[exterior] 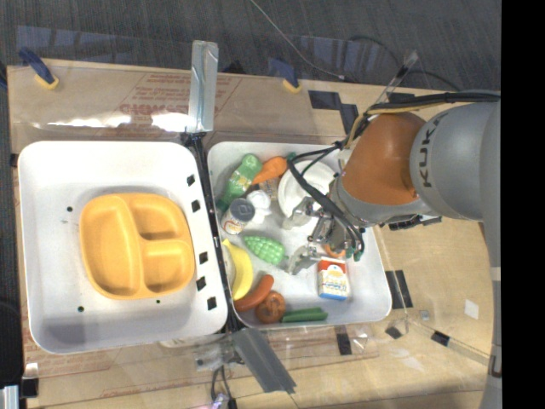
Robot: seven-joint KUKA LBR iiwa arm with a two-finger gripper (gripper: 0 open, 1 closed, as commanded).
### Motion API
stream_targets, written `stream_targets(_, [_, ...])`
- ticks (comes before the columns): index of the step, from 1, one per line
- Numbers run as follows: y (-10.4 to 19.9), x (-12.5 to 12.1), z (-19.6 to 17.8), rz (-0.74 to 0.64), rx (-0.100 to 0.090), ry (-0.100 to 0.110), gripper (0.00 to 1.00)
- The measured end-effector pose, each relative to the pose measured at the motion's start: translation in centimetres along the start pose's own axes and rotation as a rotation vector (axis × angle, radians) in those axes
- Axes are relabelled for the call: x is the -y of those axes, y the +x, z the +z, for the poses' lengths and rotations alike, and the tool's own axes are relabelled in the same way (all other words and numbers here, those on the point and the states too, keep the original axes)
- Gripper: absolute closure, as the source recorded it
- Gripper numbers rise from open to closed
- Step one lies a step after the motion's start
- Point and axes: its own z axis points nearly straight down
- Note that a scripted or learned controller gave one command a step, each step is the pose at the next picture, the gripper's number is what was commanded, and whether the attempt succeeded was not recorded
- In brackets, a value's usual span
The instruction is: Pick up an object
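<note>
I read the gripper (317, 250) low in the right bin (375, 301); finger state unclear. Green corn cob (264, 249) lies just left, long axis slanting across.

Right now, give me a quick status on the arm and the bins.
End effector low in right bin, nothing seen held. Small carton and green corn cob beside it. Yellow divided tray in left bin.

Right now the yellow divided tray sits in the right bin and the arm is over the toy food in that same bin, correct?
Not quite: the camera view shows the tray in the left bin. The arm is over the toy food in the right bin, as you said.
</note>
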Motion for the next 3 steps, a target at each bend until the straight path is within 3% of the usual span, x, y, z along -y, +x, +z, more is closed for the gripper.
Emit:
stream_targets(1, [-4.4,-1.2,-2.1,0.027,0.003,0.000,0.00])
stream_targets(2, [-9.2,1.4,-6.6,0.048,0.006,0.001,0.00])
stream_targets(3, [-2.1,-0.1,0.2,-0.037,-0.005,-0.001,0.00])
